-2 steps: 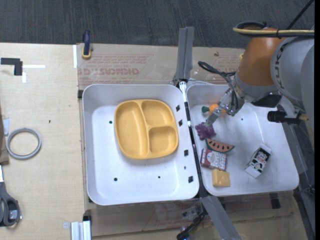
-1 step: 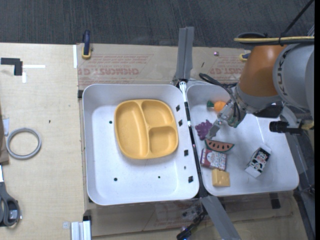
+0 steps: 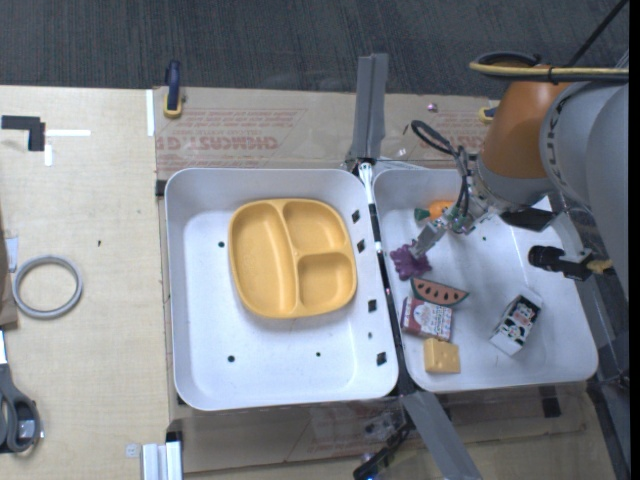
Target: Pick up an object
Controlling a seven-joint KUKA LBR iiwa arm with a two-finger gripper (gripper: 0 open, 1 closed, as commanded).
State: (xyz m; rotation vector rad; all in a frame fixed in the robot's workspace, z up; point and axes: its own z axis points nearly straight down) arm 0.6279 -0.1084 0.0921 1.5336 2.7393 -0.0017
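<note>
My gripper (image 3: 437,232) hangs low in the right bin (image 3: 560,368), near its back left part. Its tip is just up and right of a small purple toy (image 3: 408,261), close to it; contact is unclear. A small orange object (image 3: 437,209) lies right behind the gripper, partly hidden by it. Further forward lie a watermelon slice (image 3: 440,291), a red packet (image 3: 427,318) and a yellow cheese block (image 3: 441,355). A small black-and-white carton (image 3: 515,324) sits to the right.
The left bin (image 3: 190,348) holds a yellow divided plate (image 3: 293,257). A grey divider post (image 3: 369,108) stands between the bins at the back. A roll of tape (image 3: 44,286) and scissors (image 3: 18,420) lie on the bench at left.
</note>
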